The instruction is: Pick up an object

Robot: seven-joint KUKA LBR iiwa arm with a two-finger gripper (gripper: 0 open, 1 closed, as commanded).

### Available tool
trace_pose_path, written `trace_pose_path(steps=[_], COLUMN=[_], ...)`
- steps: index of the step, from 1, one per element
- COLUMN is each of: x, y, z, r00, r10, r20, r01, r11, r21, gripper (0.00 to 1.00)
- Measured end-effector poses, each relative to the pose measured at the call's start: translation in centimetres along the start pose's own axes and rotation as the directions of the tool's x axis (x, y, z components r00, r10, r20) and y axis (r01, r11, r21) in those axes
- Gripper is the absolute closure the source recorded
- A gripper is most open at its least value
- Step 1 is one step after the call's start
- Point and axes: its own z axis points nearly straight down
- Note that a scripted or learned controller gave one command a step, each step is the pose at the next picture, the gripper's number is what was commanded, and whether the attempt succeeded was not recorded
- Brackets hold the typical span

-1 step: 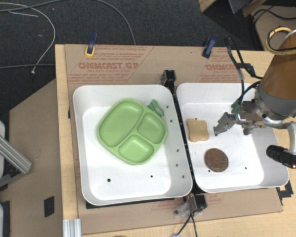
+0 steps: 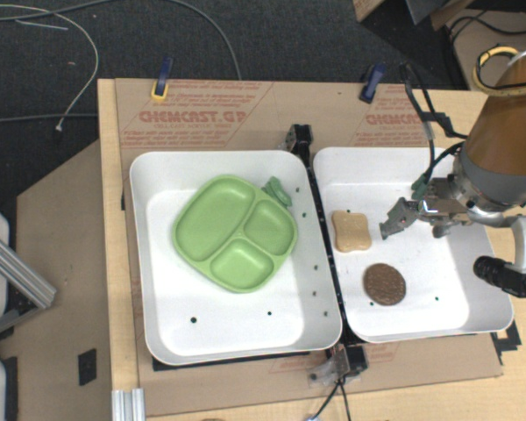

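One tray (image 2: 235, 232), one cracker (image 2: 351, 231), one cookie (image 2: 385, 284)

Divided plate (image 2: 235, 232) in left bin (image 2: 158, 323); bread slice (image 2: 351, 231) behind cookie (image 2: 385, 284) in right bin (image 2: 456, 314)

Glossy plastic green plate (image 2: 235, 232); smooth white bins (image 2: 158, 314).

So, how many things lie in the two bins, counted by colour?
Green: 2, plate and a small piece at its edge, left bin
Tan: 1, slab, right bin
Brown: 1, disc, right bin
Total: 4
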Motion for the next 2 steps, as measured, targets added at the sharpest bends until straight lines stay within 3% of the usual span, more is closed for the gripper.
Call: trace_pose_path(steps=[1,2], x=[0.9,0.0], y=[-0.1,0.1], z=[4.6,9.6], r00=[1.000,1.000], r10=[0.001,0.002], r20=[0.000,-0.001], r01=[-0.001,-0.002], r11=[1.000,1.000], r21=[0.000,0.005], gripper=[0.00,0.00])
